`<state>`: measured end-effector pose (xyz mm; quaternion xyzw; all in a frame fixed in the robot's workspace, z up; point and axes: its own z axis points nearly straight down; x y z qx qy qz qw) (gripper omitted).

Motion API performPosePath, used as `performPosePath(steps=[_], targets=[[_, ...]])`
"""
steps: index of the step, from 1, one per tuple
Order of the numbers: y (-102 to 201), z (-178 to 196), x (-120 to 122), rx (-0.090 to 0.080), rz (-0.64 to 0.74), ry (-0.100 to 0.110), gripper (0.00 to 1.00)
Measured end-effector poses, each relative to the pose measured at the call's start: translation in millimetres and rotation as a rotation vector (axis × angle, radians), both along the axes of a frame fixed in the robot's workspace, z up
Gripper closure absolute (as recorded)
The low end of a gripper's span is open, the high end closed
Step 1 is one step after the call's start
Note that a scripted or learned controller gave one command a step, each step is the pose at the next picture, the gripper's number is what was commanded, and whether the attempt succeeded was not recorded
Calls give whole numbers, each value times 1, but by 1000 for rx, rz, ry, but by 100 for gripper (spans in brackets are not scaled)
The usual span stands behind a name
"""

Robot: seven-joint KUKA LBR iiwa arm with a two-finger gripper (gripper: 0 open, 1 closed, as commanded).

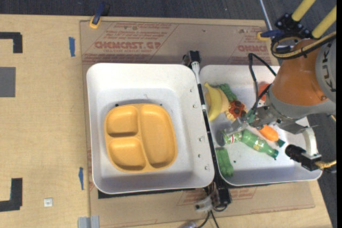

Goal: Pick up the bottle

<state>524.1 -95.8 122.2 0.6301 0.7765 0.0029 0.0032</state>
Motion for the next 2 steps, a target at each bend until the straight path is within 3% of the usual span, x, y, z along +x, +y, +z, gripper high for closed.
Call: performPosePath(steps=[1, 2], targets=[[59, 62, -21, -1, 102, 8, 0], [129, 62, -45, -1, 284, 10, 0]])
